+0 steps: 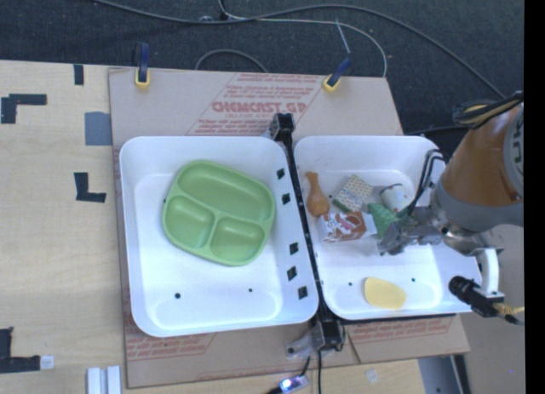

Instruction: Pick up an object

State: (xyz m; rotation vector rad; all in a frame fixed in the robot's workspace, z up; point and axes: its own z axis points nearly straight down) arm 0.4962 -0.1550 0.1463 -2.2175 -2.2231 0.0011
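Your gripper point(390, 242) sits low beside the green item point(380, 216); I cannot tell its state, so it may nudge the pile point(345, 214) aside.

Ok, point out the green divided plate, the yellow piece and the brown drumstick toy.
green divided plate point(220, 212), camera view, centre ridge.
yellow piece point(384, 293), camera view, its middle.
brown drumstick toy point(317, 197), camera view, its shaft.

Beneath me lies a light wooden bench point(51, 239) marked with dark tape pieces point(85, 188). A brown cardboard sheet point(255, 103) with red print covers its middle, held at its far edge by two yellow-and-blue clamps point(141, 67). Beyond the bench's far edge, dark carpet point(102, 9) carries thin cables point(255, 16). Lighting is even.
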